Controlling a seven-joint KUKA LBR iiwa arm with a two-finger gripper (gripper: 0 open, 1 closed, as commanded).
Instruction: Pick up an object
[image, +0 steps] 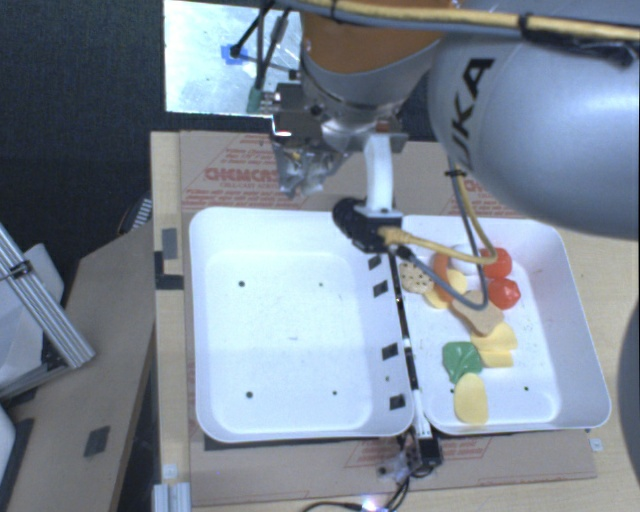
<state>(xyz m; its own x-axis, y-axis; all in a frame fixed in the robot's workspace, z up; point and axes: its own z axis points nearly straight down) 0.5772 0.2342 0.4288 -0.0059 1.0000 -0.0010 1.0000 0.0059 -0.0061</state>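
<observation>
yellow piece (471, 400) at right bin (545, 330) front edge, green one (460, 357) just behind | my hand (300, 168) above left bin (290, 340) far edge, grip can't tell | step: pre-grasp | next: cross to right bin, descend on one piece

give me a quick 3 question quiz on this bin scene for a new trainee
1. Multiple choice: in the right-hand bin of the view, what colour is the object nearest the view's bottom edge? A) red B) green C) yellow
2. True or false: the gripper hangs over the middle of the right-hand bin.
3. Count: how many red objects lie in that bin?

Key
1. C, the yellow oval.
2. False, it is up by the far edge of the left-hand bin.
3. Two, next to each other.
</observation>
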